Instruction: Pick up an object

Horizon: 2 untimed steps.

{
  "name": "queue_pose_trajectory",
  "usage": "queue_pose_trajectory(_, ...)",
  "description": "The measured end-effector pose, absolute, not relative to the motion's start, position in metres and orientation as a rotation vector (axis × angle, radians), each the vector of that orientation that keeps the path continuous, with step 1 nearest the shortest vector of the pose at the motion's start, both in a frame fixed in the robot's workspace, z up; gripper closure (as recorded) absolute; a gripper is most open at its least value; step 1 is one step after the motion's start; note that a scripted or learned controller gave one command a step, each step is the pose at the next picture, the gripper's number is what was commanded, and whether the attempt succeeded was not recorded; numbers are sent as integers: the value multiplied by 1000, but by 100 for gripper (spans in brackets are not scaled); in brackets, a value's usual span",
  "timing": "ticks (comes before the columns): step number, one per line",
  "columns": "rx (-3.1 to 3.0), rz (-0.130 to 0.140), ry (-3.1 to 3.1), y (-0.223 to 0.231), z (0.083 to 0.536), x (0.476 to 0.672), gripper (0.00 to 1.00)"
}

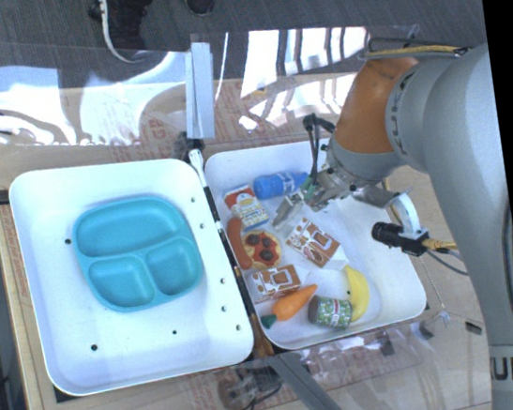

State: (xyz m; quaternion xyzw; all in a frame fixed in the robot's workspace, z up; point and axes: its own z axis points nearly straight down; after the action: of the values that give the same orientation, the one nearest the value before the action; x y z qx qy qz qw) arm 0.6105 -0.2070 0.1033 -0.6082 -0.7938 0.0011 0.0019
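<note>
My gripper [291,208] hangs low in the right bin [394,276], near its upper middle, just above a brown-and-white snack packet [312,243]. A blue bottle [279,185] lies beside it to the upper left. Further left are a small labelled packet [246,206], a hot dog [236,241] and a pizza slice [262,245]. Nearer the front lie another brown packet [274,282], a carrot [294,302], a green can [329,311] and a banana [358,291]. Nothing shows between the fingers.
The left bin [49,276] holds a blue divided tray [137,251]. The grey arm with its orange band [371,107] crosses the right bin's upper right corner. A black cable connector [395,235] juts over the right bin's right side.
</note>
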Motion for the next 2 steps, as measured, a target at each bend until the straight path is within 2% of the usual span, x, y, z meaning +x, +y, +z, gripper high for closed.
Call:
queue_pose_trajectory(1,-1896,2,-2501,-209,109,559,0)
queue_pose_trajectory(2,-1892,5,-2504,-210,119,559,100)
